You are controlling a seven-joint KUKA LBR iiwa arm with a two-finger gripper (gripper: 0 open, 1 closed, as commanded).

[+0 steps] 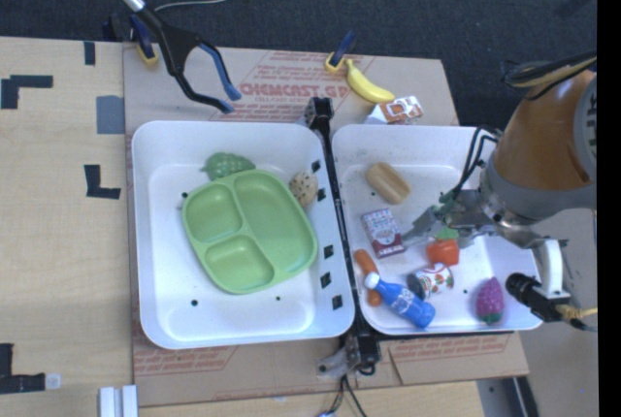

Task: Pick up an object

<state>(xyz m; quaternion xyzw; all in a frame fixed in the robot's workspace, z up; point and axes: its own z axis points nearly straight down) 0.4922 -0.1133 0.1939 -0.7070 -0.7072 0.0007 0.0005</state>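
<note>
**Crowded bin, easy to nudge or miss**

The likely target is the carton [381,232], lying flat in the right bin [456,142] near the wall it shares with the other bin. All places below are given from the carton.

On its near side lie the bottle [400,301] and the can [432,281], both close by. A carrot [364,262] sits just off its near-left corner. If the arm comes down off-centre, it could push these together or catch one of them instead.

Just to its right is a red block [443,251], and the gripper [427,226] hangs above the gap between the two. I cannot tell how far the claw is open, and nothing shows in its hold. A low, flat carton may slide away instead of lifting.

On the far side, a little apart, lies a roll [388,180].

The carton's long axis runs near to far and leans slightly left at the far end. I judge that a grasp across its short width would suit best.
</note>
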